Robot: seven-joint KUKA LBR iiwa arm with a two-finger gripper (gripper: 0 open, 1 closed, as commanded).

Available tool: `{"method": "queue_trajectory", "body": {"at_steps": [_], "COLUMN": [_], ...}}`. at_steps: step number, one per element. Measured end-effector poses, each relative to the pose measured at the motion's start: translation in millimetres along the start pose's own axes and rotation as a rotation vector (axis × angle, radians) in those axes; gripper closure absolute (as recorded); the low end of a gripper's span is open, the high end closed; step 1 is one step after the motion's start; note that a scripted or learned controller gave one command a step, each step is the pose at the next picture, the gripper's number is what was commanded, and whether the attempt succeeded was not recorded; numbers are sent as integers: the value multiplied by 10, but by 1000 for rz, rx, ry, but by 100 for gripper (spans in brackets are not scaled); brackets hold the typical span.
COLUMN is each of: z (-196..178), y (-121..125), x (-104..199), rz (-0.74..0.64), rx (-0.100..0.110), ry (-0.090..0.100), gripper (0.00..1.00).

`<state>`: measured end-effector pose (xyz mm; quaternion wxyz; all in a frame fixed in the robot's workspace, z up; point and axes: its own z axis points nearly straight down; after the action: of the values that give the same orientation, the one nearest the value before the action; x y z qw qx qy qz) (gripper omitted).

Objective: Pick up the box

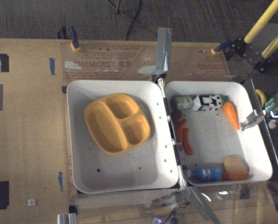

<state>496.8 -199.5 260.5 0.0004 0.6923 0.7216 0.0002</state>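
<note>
At the right bin's (251, 169) twelve o'clock edge lay the box (198, 102), touching the wall, a carrot (231, 115) just beside. The gripper (254, 119) hung at three o'clock; I cannot tell its finger state. A descent risked clipping the wall or carrot.

A plywood bench (26, 125) under even light, dark carpet floor (45, 8) beyond with black cables (124, 3).

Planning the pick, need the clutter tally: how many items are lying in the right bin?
6: box at the far wall, carrot beside it, two sausages by the divider, bottle and bread along the near wall.
</note>
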Motion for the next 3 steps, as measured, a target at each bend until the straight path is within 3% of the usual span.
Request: {"method": "queue_trajectory", "body": {"at_steps": [1,2,3], "z": [1370,1264,1265], "y": [-189,-177,-178], "x": [-197,-215,-215], "rz": [47,49,49], "rx": [5,0,1], "ry": [7,2,3], "gripper": [0,100,0]}}
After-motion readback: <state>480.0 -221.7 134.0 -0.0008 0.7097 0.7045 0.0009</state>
